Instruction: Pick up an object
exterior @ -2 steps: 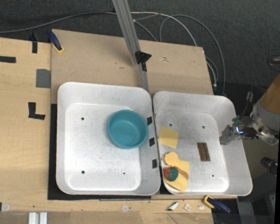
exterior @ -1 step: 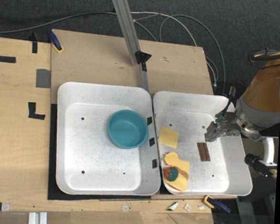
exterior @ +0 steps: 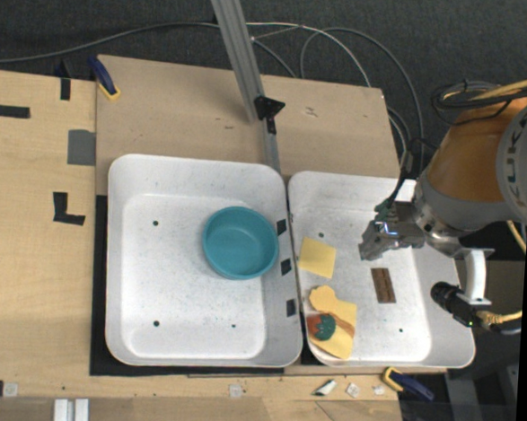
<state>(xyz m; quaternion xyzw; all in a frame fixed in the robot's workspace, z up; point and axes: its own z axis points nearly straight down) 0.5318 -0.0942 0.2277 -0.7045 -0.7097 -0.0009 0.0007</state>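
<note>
We see the gripper (exterior: 375,246) hanging over the right bin (exterior: 416,346), above and just left of a small brown block (exterior: 382,284); whether it is open or closed we cannot tell. Further left in that bin lie a yellow square piece (exterior: 318,257) and a yellow toy with a red and green part (exterior: 331,321). A teal bowl (exterior: 239,241) sits in the left bin (exterior: 133,268). We recommend centring over the brown block, aligning across its narrow width, then descending vertically before closing.
</note>
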